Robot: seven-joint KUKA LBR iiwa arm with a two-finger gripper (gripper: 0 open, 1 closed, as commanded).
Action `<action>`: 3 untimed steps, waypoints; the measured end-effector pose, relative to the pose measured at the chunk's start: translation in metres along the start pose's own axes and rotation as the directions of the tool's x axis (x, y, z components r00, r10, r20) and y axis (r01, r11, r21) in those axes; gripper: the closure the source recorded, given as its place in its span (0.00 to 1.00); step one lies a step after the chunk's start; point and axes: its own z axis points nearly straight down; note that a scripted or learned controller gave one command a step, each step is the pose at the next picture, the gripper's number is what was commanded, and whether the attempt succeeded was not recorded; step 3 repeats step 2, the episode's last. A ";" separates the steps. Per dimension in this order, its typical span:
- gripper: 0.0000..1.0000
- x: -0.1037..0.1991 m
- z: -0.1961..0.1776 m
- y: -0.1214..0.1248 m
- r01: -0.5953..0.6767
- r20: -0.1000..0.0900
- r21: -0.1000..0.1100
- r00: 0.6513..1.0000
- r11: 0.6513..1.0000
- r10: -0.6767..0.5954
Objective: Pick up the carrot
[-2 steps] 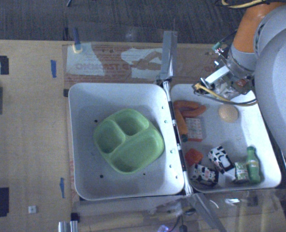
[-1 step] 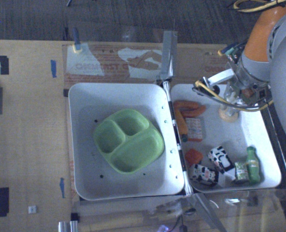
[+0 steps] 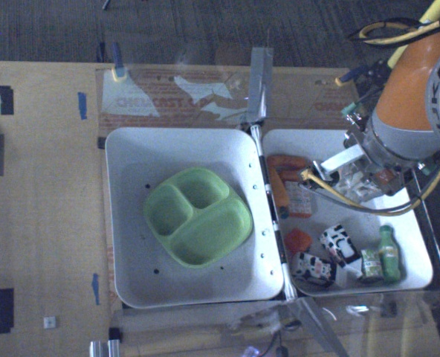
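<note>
risk: the long orange carrot lies tight against the left wall of the right-hand shallow white bin; my guess is a finger hits the wall or the divider and the grab slips off
risk 2: flat packet with an orange top and white label touches the carrot's right side; a closing grab could take the packet instead, or both
risk 3: yellow cable loops low over the bin near the packet; looks like it could drag things on a descent
carrot look: narrow, elongated, plain orange, smooth, lying flat; long axis runs up and down the view; its far end merges with the packet's orange top, so the exact end is hard to tell
carrot place: upper left part of the right bin, well apart from the gripper
gripper: hangs over the upper right part of the right bin, under the grey arm with orange band; clear plastic and cables clutter it
jaws: cannot tell, apart or together
carrot status: not picked, rests in the bin
other orange thing: small red-orange lump below the packet; could be mistaken for the target
neighbours: black-and-white cow toys, green bottle at the near side
left bin: holds a green divided plastic plate
</note>
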 end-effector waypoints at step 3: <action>1.00 -0.003 0.076 0.003 0.007 0.000 -0.001 1.000 1.000 -0.007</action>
